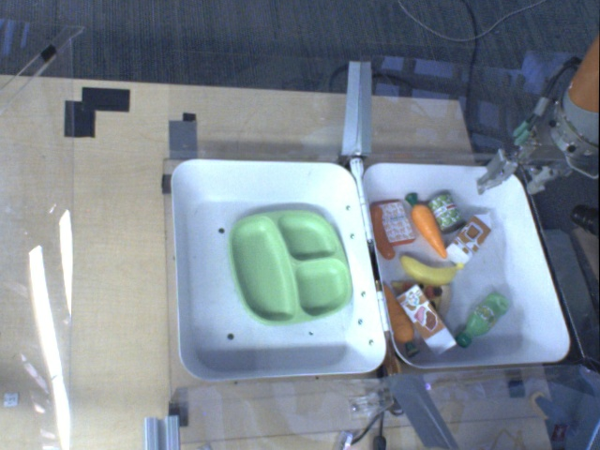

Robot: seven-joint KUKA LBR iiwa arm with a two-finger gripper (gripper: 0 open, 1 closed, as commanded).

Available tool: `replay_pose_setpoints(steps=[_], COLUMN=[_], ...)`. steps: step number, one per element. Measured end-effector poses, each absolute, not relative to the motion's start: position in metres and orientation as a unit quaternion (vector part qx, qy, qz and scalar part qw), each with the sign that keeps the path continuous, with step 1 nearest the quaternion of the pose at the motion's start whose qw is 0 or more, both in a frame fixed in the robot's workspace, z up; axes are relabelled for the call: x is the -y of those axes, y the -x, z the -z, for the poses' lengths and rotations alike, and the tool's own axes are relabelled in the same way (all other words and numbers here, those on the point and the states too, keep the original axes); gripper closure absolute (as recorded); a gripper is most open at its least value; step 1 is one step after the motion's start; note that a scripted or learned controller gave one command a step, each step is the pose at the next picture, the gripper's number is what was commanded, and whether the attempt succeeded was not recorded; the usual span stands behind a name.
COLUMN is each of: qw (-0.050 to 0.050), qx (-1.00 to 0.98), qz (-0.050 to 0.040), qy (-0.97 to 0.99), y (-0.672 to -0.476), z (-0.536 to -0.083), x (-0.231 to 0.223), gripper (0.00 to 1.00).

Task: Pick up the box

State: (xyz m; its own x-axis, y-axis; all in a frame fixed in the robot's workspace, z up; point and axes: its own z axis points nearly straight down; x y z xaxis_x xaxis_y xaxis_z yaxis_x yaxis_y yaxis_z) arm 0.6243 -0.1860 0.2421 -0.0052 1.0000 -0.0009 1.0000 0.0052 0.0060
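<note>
Broadly, the pale wooden counter (112, 251) carries two shallow white plastic bins side by side. The left bin (197, 345) holds a light green moulded tray with three compartments (291, 265), lying flat near its middle. The right bin (534, 336) holds a cluster of toy groceries, mostly toward its left side.

At the far right, the grey arm with the orange band (583, 111) reaches in above the far right corner of the right bin. Its jaws (514, 165) hang over that corner's rim, apart from every item; whether they stand wide or narrow I cannot tell, and nothing shows between them.

Among the groceries, a yellow plastic banana (429, 270) lies across the middle of the cluster. A green plastic bottle (482, 317) lies tilted toward the near right. A reddish flat packet (392, 224) sits at the far left, beside an orange toy carrot (429, 230). The white and brown box (424, 318) lies at the near left of the right bin, just near of the banana, with a second orange carrot-like piece (400, 321) touching its left side. A smaller white and orange carton (469, 237) lies right of the carrot, and a small dark green can (443, 210) sits at the far edge of the cluster.
</note>
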Motion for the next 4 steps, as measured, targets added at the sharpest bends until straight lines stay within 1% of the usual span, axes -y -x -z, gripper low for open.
replay_pose_setpoints(steps=[1,2,3,4], qw=[0.002,0.002,0.005,0.005], qx=[-0.656,-0.666,-0.637,-0.637], qz=[-0.001,-0.0022,-0.0046,-0.0048], qy=[-0.754,-0.746,-0.771,-0.771], y=[-0.58,-0.583,-0.563,-0.563], z=[-0.153,-0.179,-0.128,-0.128], x=[0.206,0.185,0.202,0.202], gripper=[0.0,0.0,0.0,0.0])
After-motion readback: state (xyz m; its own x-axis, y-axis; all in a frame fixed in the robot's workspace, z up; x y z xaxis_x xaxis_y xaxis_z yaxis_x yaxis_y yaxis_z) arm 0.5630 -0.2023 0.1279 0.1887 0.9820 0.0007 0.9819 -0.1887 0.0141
